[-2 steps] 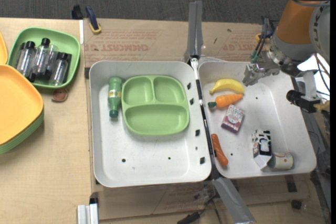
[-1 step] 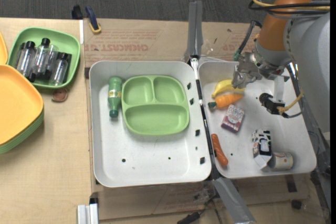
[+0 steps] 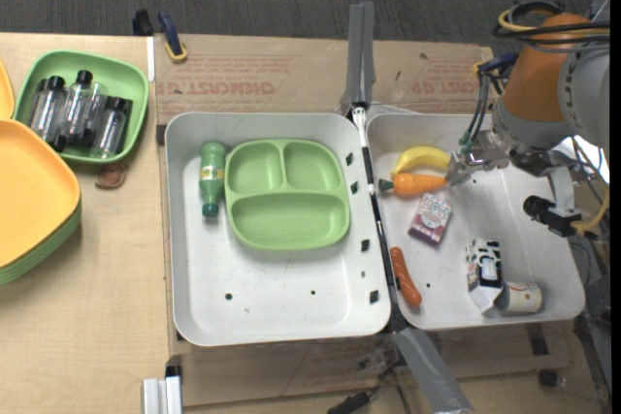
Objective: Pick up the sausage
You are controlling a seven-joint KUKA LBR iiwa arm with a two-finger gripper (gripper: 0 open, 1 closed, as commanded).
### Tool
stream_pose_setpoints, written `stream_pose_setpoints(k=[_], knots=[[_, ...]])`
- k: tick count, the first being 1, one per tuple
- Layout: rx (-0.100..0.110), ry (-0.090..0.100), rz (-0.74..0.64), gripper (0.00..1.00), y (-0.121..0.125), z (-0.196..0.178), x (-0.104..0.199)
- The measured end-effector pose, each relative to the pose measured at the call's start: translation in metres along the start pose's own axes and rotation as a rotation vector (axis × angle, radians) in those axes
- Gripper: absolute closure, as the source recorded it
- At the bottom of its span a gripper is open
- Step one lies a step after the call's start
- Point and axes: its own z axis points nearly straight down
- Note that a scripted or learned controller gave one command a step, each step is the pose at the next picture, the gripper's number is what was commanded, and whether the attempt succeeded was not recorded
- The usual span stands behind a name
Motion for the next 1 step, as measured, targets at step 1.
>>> stream_pose_setpoints(k=[1], knots=[[0.002,0.001,0.278,1.0,-0.0613,0.0005,-0.0491]])
